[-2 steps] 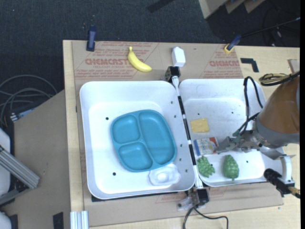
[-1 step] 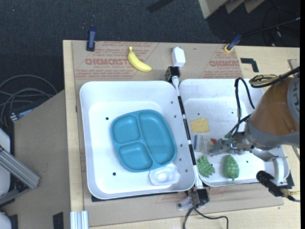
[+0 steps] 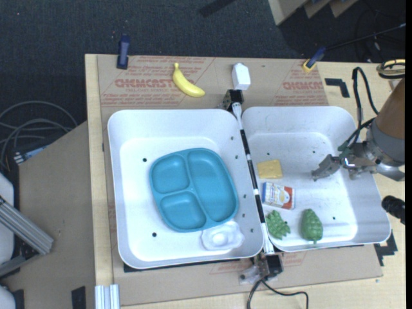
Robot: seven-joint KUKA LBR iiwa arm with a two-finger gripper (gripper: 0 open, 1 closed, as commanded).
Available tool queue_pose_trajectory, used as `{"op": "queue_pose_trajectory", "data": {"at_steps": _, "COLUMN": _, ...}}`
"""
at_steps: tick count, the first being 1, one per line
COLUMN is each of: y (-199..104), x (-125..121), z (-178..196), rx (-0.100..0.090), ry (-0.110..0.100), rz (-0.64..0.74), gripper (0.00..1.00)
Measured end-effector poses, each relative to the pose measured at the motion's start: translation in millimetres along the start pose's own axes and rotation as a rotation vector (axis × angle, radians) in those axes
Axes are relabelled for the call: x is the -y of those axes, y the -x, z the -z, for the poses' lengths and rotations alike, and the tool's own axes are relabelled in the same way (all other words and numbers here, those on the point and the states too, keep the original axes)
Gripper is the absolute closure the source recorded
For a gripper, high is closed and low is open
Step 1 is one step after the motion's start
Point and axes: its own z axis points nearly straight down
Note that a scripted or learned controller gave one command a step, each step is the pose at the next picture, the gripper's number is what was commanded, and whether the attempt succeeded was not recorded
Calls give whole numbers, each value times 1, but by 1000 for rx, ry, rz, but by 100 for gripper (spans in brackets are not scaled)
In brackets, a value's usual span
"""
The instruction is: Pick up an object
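The end effector (image 3: pixel 324 168) hangs over the right bin (image 3: pixel 302 118), near that bin's 3 o'clock side, reaching in from the right. Whether it is open or closed cannot be told at this size, and nothing shows in its grip.

The candidate things lie in the right bin's lower left part: a yellow block (image 3: pixel 270 169) at about 9 o'clock from the end effector, a small carton (image 3: pixel 279 196) at about 8 o'clock from it, and two green toys, one leafy (image 3: pixel 277 224) and one rounded (image 3: pixel 311 224), along the bin's 6 o'clock edge. The left bin (image 3: pixel 129 134) holds a blue tray (image 3: pixel 192 189) and a clear cup (image 3: pixel 220 237). A banana (image 3: pixel 187 82) rests on the tabletop (image 3: pixel 103 82) beyond the bins.

This looks like the approach step: no thing has been reached. The next move likely calls for travel toward 8 or 9 o'clock, centring above one thing, then a straight descent. The carton and leafy toy sit close together, so a tidy grasp there may be harder.
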Motion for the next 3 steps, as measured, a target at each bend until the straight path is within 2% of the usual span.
{"op": "queue_pose_trajectory", "data": {"at_steps": 1, "y": -66, "x": 42, "z": -82, "rx": -3, "ry": -4, "rz": 1, "gripper": 0}}
{"op": "queue_pose_trajectory", "data": {"at_steps": 2, "y": 7, "x": -16, "z": -57, "rx": 0, "ry": -1, "rz": 0, "gripper": 0}}
{"op": "queue_pose_trajectory", "data": {"at_steps": 3, "y": -74, "x": 35, "z": -79, "rx": -3, "ry": -3, "rz": 1, "gripper": 0}}
